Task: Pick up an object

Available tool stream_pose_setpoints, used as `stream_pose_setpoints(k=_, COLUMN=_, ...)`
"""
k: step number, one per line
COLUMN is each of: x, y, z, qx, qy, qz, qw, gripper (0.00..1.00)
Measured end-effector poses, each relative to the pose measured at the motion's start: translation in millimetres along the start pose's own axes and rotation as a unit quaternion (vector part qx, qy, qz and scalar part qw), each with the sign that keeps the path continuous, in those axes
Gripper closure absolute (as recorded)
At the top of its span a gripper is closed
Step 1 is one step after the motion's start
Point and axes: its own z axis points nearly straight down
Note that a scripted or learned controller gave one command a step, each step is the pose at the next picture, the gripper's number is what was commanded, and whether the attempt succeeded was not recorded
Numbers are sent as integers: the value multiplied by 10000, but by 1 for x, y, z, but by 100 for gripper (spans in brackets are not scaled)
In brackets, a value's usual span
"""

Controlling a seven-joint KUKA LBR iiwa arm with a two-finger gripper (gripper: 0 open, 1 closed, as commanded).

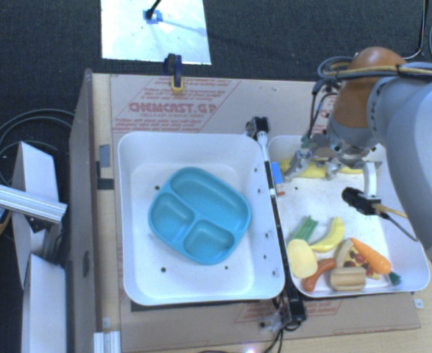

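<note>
Camera view, arm: grey arm enters from the right, orange band above the wrist, reaching down over the far end of the right bin (422,271).
Camera view, gripper: the gripper (320,165) sits low at the bin's far left corner, just above a yellow object (313,172) lying there. Claw state: cannot tell; the wrist hides the tips.
Camera view, candidate objects: most toy food is heaped at the near end of the right bin, well apart from the gripper: a carrot (373,255), a banana (332,236), a green piece (303,229), a pale round piece (302,258).
Camera view, left bin: the left bin (138,197) holds a blue divided plate (199,215).
Progress: nothing seen lifted. Judged at the approach or grasp stage over the yellow object; closing, lifting and confirming hold remain.
</note>
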Motion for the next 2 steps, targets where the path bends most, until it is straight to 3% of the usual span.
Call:
stream_pose_setpoints(k=1, x=1, y=0, z=1, qx=-1, qy=-7, qz=11, qw=10000, gripper=0)
stream_pose_setpoints(k=2, x=-12, y=1, z=3, qx=0, qy=92, qz=-15, qw=10000, gripper=0)
